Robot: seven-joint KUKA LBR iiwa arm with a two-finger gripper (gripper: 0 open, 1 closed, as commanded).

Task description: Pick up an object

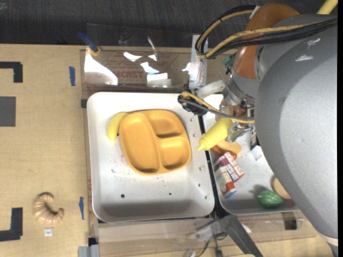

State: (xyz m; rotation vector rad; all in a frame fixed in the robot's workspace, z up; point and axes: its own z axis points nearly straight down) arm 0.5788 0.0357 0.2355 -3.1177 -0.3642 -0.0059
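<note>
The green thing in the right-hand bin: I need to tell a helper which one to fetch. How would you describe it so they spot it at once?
Start at the right bin, the one under the grey arm. Go to its near edge, past the red and white carton. The small green object lies there, rounded and lumpy, the only green thing in the bin.

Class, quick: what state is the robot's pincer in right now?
Pincer: cannot be told; it sits low over the right bin, beside the yellow squeeze bottle.
</note>
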